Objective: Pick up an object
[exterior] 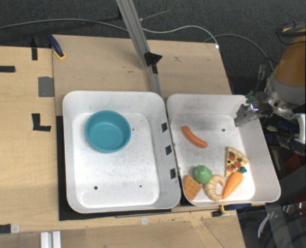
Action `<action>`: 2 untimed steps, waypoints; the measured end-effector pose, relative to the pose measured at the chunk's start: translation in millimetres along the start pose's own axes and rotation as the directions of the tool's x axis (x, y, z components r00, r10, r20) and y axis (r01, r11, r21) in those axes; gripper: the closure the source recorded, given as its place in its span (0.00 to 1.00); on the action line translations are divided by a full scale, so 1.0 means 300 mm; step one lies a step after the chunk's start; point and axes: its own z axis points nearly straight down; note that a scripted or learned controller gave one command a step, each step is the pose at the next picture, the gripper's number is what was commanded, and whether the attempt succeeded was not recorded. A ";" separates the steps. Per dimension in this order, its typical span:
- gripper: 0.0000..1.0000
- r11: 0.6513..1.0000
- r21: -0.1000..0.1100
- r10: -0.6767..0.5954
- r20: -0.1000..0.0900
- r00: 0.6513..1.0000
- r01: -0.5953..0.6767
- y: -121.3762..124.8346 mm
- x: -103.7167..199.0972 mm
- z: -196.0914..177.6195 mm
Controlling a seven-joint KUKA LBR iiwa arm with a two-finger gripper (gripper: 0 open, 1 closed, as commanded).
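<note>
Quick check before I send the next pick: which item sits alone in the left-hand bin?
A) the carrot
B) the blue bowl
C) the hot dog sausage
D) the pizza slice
B: the blue bowl lies in the left bin, while the sausage, pizza slice and carrot all lie in the right bin.

A round teal plastic bowl (pixel 108 131) sits in the speckled white left bin (pixel 75 190), while the white right bin (pixel 264 182) holds an orange-red toy sausage (pixel 194 137), green broccoli (pixel 202 173), orange carrot (pixel 233 184), tan waffle (pixel 191 187) and yellow red-dotted pizza slice (pixel 235 161).
</note>
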 end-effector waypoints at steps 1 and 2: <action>1.00 1.000 0.000 0.000 0.000 1.000 0.000 0.005 0.000 -0.178; 1.00 1.000 0.008 -0.003 -0.003 1.000 0.003 -0.009 0.165 -0.126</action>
